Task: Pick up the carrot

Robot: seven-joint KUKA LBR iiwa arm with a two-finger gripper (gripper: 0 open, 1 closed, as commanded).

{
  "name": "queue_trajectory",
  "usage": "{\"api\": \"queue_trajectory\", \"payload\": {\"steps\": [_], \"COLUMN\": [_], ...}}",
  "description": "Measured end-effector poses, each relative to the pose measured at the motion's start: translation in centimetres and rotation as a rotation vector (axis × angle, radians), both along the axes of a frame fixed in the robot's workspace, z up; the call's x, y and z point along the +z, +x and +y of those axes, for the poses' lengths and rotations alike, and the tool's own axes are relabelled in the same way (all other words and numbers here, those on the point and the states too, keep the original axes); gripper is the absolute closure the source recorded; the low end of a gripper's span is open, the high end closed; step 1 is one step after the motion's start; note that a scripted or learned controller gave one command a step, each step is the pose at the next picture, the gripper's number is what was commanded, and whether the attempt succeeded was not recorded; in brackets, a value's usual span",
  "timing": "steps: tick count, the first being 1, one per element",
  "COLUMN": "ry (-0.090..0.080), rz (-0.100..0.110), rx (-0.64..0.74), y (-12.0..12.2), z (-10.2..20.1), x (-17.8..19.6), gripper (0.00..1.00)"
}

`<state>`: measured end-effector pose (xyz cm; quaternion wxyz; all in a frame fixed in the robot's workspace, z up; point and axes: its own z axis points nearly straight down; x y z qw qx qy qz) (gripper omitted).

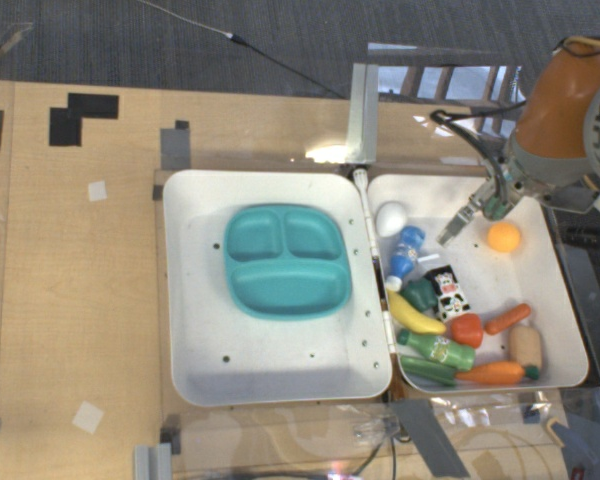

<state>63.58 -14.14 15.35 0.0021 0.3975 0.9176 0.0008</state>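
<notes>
The carrot [495, 373], long and orange, lies along the front wall of the right bin [570, 308], beside a green cucumber [425, 370]. A shorter orange-red stick [507, 318] lies a little behind it. My gripper [458, 226] hangs over the back half of the right bin, slanting down to the left, between a white egg [390, 218] and an orange ball [503, 236]. It is well away from the carrot and nothing shows in it.
The right bin also holds a blue bottle [407, 251], a black-and-white cow toy [443, 290], a banana [415, 313], a red tomato [465, 330], a green bottle [435, 348] and a tan roll [526, 346]. A teal divided plate [285, 261] sits in the left bin [195, 348].
</notes>
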Motion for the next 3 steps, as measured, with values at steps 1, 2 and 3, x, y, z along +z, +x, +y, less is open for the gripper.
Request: {"api": "queue_trajectory", "payload": {"steps": [1, 2, 3], "ry": [0.000, -0.001, -0.001], "rz": [-0.005, -0.006, -0.013], "rx": [-0.106, -0.168, -0.163], "y": [-1.5, -9.3, -8.9], "z": [-4.8, -6.6, -6.4], "x": [-6.7, -6.6, -5.6], "gripper": [0.00, 0.00, 1.00]}}
